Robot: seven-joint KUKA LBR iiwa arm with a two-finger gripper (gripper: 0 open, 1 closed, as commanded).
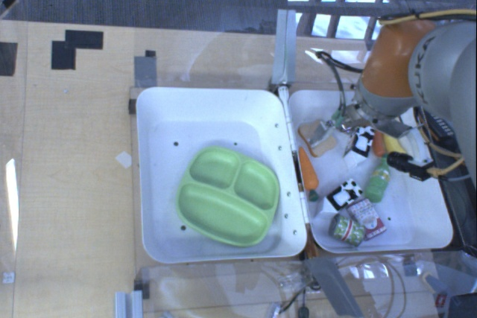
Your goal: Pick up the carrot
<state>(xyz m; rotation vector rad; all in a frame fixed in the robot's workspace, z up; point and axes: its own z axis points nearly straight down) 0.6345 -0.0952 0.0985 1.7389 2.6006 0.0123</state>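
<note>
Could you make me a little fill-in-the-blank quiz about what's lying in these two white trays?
1. The green divided plate lies in the ____ bin.
2. The carrot lies along the right bin's ____ wall.
3. The plate has ____ compartments.
4. The band above the arm's wrist is coloured ____.

Missing words: left; left; three; orange
</note>
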